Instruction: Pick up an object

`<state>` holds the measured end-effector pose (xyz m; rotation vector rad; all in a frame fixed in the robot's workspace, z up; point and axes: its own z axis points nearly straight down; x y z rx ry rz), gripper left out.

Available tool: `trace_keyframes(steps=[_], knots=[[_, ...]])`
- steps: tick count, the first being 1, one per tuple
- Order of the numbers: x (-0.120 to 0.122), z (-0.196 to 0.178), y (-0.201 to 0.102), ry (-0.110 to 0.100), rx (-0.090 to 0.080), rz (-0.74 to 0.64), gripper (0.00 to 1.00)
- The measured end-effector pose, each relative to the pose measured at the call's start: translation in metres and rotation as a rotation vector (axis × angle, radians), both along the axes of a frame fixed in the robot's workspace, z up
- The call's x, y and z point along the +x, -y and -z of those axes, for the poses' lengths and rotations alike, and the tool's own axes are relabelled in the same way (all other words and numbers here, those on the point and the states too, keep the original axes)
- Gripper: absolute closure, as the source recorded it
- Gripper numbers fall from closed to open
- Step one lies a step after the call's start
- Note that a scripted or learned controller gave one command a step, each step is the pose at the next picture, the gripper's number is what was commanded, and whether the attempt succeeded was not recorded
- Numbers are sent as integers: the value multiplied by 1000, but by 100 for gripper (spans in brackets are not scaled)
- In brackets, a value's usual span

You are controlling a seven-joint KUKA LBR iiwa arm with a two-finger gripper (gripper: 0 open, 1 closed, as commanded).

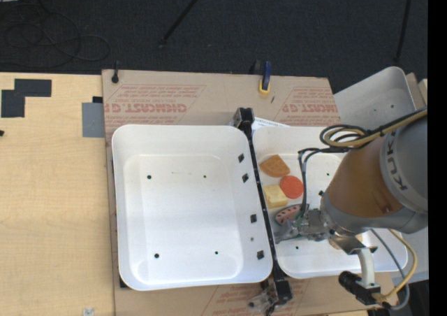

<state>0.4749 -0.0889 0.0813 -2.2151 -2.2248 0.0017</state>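
Note:
The right bin (328,266) holds several small objects near its left wall: a tan bread-like piece (274,166), a red round piece (292,186), a pale yellow block (275,196) and a pinkish-brown piece (286,214). My gripper (302,224) hangs low over this bin, just right of and below the pinkish-brown piece, close to it. The arm's orange band (360,185) and grey body cover the right half of the bin. The wrist hides how the gripper stands.
The left bin (126,168) lies beside the right one, parted by a black clamp bar (255,196). Both rest on a cardboard sheet (174,98) on the wooden bench. Cables loop above the arm's wrist (342,134).

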Motion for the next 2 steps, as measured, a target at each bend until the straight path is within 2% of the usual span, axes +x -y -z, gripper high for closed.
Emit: trace_keyframes(steps=[1, 2], knots=[[64, -7, 46, 5, -3, 2, 0], [155, -7, 38, 7, -1, 0, 0]])
